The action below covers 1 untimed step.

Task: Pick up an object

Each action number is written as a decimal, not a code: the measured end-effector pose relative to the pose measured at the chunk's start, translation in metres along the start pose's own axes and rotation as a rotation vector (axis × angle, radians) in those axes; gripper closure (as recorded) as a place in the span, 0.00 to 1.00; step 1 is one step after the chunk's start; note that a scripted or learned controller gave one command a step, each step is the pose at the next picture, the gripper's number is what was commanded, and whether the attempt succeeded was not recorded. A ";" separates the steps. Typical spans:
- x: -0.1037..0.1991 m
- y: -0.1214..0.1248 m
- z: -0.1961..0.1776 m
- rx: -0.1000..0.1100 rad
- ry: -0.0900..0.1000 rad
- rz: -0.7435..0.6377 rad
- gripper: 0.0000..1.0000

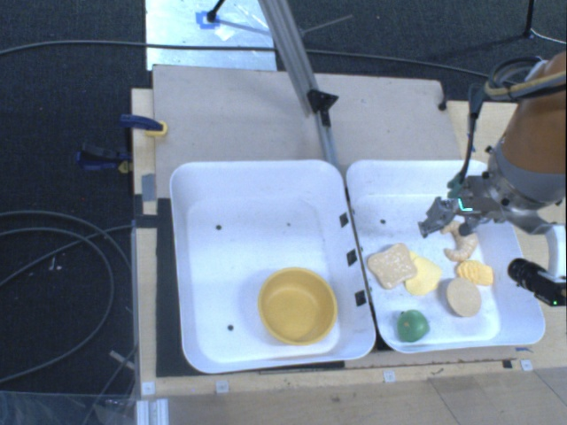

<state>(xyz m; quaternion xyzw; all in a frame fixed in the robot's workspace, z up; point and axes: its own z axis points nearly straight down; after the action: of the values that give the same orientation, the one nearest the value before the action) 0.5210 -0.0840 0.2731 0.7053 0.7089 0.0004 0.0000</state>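
Nearest the camera, at the front of the right bin [532, 330], sits a small green round piece [412, 326] — lime-like, smooth and probably slippery, so it would want a grip across its widest part. Just right of it lies a pale tan disc [463, 297], flat and low, hard to get fingers under. Across the divide, the left bin [204, 237] holds a yellow bowl [298, 305] toward its near right corner, upright and apart from everything else. Farther back in the right bin, a toast-shaped beige slice [392, 266] overlaps a pale yellow flat piece [425, 276], and to their right a ridged orange-yellow piece [476, 273] touches a curved tan item [461, 248] that may be a shrimp or croissant; I cannot tell which. These all look like light, stiff plastic play food — none fragile, all prone to skid on the smooth white floor. The curved tan item looks like the likeliest target, since the gripper [440, 218] hangs just beside it on the far left; its narrow middle seems the best place to pinch. Whether the jaws are apart or together I cannot tell, as the dark mechanism blurs into itself. Beyond, the grey arm with its orange band [536, 131] reaches in from the right, over the bare bench [248, 113].
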 end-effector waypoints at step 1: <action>0.000 0.000 -0.001 -0.001 0.000 0.000 0.00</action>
<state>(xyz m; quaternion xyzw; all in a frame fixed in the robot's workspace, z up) 0.5212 -0.0841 0.2737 0.7052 0.7090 0.0007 0.0006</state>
